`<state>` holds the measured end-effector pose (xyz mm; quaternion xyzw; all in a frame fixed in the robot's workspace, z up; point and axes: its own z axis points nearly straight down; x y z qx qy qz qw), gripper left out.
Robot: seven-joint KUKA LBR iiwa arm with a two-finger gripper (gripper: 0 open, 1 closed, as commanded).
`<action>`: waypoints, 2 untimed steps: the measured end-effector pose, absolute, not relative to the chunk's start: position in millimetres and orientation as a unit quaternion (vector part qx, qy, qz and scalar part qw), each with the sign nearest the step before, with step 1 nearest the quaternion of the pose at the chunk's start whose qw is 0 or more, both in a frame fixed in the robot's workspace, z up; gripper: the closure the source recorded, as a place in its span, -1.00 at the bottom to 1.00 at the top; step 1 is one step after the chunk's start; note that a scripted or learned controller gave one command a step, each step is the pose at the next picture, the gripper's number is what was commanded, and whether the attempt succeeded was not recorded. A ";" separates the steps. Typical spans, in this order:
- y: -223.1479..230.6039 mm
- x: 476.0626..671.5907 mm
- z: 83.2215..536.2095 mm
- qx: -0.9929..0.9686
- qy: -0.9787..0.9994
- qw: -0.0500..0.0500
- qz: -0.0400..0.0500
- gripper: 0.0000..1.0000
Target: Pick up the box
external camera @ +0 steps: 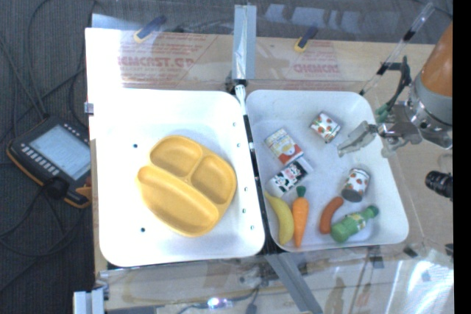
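White ground: two shallow bins side by side on the bench, the left bin [118,158] and the right bin [294,103].

Box: a small carton [283,145] with a red lower part and a pale printed face, lying tilted in the right bin's left half, near the wall it shares with the left bin.

Other cartons: a black-and-white patterned one [288,176] just below the box, nearly touching it; a small white one with red spots [324,126] toward the right bin's far edge, apart from the box.

Claw: the gripper [355,139] hangs over the right bin's right half, near its right edge, reaching in from the right on the grey arm [423,118]. Its two pale fingers [360,133] stand slightly spread, their tips pointing left and down. Nothing sits between them, and whether the tips touch the bin floor cannot be told.

Box relative to claw: the box lies well to the left of the fingertips, at about the same depth in the bin, with bare white floor between them.

Near edge of right bin: banana [280,217], carrot [299,215], a red-orange piece [330,213], a green bottle [352,225], and a small can [355,184] just below the claw.

Left bin: a yellow divided plate [188,184] at its middle.
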<state>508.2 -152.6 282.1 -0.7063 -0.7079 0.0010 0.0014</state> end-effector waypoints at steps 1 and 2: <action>-119.8 553.6 103.9 -0.680 -0.733 0.001 0.000 -1.00; -104.7 604.9 89.6 -0.731 -0.682 -0.004 -0.002 -1.00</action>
